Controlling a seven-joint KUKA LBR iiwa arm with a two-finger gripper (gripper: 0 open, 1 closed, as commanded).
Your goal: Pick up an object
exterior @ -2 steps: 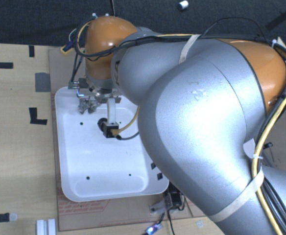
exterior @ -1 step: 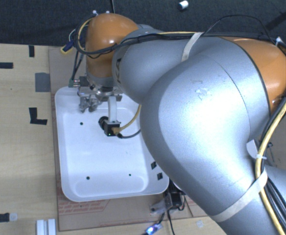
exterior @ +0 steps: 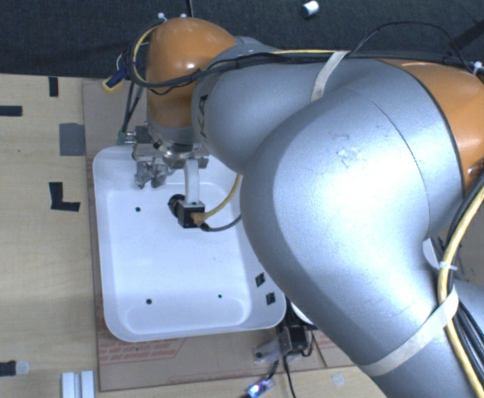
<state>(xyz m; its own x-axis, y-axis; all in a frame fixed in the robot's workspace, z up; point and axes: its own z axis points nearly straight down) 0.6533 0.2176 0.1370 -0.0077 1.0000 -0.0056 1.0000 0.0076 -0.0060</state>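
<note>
**Item 1. Object to pick.** Which one is meant, and where it lies, cannot be told. The arm [exterior: 350, 189] hides the right half of the frame and whatever lies under it.

**Item 2. Tool [exterior: 153, 172].** It sits in the upper left of the frame's centre, over the back left corner of the bin and close to the bin's far wall. Whether it is apart or together cannot be told, nor whether it touches the floor. Nothing can be made out in its grasp.

**Item 3. Bin [exterior: 118, 247].** White and shallow, centre left of the frame. Its bare floor carries a few small dark dots [exterior: 148, 301], which look like holes or marks rather than loose goods.

**Item 4. Orange band [exterior: 176, 52].** Directly above the tool, at the top centre.

**Item 5. Desk [exterior: 26, 255].** Pale wood on the left side, bearing black tape marks [exterior: 60, 197] and a grey patch [exterior: 72, 138]. A cardboard sheet [exterior: 142, 351] shows below the bin.

**Handling note (judgement).** The step in hand looks like a reach into the bin's back corner.
- Something should be confirmed under the tool before it commits to closing.
- The descent should be straight and clear of the nearby wall, which could deflect the tool or tip the bin.
- The lift should be slow.
- The grasp counts as made only once a thing is plainly carried.
</note>
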